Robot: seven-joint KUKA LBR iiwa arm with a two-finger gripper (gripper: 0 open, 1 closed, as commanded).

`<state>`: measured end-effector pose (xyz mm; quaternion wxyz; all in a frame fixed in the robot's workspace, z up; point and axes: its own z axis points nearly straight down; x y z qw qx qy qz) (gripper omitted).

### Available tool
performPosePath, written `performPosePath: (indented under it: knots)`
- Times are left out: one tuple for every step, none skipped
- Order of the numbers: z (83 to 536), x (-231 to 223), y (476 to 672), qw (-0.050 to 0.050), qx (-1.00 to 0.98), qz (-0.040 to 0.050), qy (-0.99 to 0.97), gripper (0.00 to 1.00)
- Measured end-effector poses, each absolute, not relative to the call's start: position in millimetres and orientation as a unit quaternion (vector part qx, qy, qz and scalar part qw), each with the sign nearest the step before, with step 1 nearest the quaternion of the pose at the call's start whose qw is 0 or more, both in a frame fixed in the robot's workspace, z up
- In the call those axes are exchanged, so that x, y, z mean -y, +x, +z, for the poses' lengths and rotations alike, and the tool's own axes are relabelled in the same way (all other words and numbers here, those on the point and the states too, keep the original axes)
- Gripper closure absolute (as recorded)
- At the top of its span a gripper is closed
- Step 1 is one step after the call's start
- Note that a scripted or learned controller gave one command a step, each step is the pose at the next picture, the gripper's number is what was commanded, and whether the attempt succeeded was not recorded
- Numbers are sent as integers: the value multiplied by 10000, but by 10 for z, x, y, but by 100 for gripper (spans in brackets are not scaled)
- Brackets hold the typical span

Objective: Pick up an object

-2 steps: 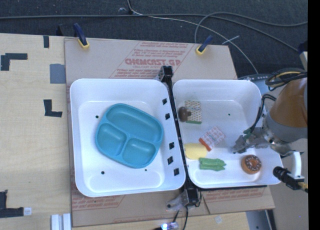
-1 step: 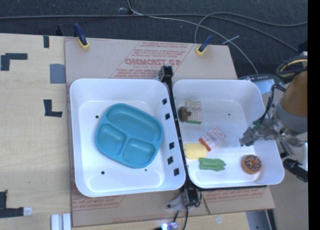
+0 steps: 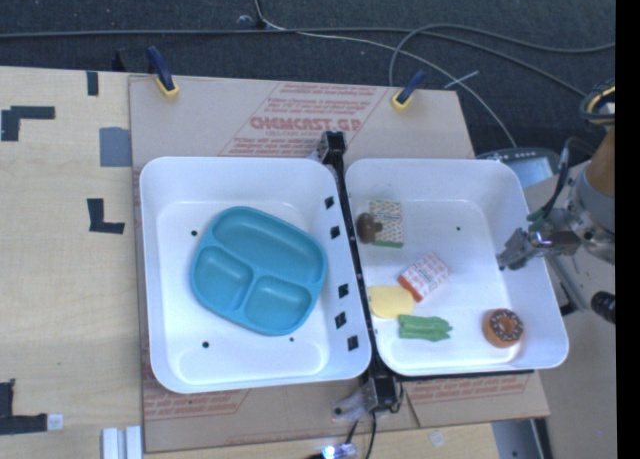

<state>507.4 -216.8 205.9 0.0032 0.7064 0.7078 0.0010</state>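
Note:
The right bin (image 3: 470,182) holds several small objects. A brown and checkered piece (image 3: 380,223) lies near the divider. A red and white packet (image 3: 424,276) sits in the middle, with a yellow disc (image 3: 390,301) and a green pod-shaped toy (image 3: 425,327) in front of it. At the front right corner lies a chocolate donut (image 3: 502,327). My gripper (image 3: 517,249) hangs at the bin's right rim, above and behind the donut, apart from every object. I see nothing held in it.
The left bin (image 3: 170,207) holds a blue divided plate (image 3: 258,269). A black divider with clips (image 3: 345,247) runs between the bins. Cables (image 3: 430,42) cross the dark floor behind the bench, and yellow clamps (image 3: 165,82) hold the cardboard base.

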Motion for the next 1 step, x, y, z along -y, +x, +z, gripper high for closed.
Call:
performPosePath:
  knots:
    - [2591, 2169, 5088, 28, -7078, 9, 7064, 100]
